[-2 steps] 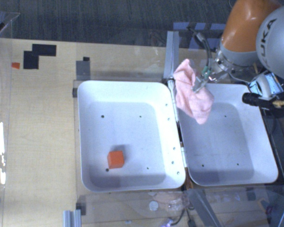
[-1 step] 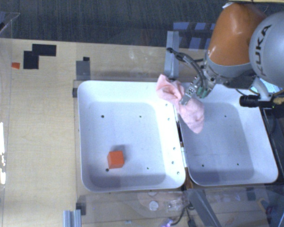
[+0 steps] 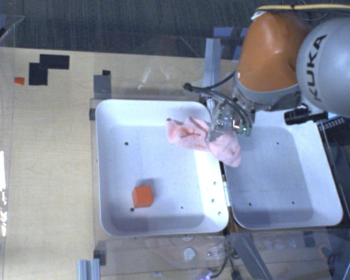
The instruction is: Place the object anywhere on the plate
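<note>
Two bins sit side by side in front of me, and I work from the near edge back. In the left bin (image 3: 114, 174) a small orange block (image 3: 143, 196) lies toward the near side, well apart from everything else. The right bin (image 3: 315, 209) has nothing in its near part. Further back, a pink cloth (image 3: 192, 136) droops across the shared rim between the bins, and the gripper (image 3: 217, 134) pinches its upper fold, fingers closed on the fabric. I see no separate plate, so I judge one of the white bins to be the target. To do this well I would carry the cloth fully over one bin's floor, lower until it slackens, then let go, so that no corner stays draped over the rim.
</note>
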Action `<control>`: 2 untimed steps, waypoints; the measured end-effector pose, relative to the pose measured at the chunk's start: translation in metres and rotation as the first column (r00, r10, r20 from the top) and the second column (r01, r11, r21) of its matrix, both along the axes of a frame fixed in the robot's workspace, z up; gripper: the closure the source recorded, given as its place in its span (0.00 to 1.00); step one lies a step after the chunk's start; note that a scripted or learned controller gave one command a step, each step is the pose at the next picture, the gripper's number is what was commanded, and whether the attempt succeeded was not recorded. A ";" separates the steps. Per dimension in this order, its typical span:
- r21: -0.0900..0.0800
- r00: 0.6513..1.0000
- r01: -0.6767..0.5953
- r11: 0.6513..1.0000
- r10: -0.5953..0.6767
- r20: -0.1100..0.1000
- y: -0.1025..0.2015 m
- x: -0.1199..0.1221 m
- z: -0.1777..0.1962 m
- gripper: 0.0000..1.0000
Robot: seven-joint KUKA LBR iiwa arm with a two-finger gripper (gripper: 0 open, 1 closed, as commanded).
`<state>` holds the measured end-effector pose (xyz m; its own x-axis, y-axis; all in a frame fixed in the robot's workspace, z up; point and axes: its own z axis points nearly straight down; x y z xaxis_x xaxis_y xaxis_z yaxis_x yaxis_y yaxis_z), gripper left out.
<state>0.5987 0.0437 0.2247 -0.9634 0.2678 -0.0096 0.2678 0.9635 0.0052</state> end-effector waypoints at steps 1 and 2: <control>-0.002 0.963 -0.271 0.963 0.271 -0.002 0.044 -0.040 -0.002 1.00; -0.001 0.962 -0.272 0.962 0.272 -0.001 0.075 -0.079 0.001 1.00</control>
<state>0.5201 0.1187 0.2257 -1.0000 -0.0043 -0.0089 -0.0044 1.0000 0.0036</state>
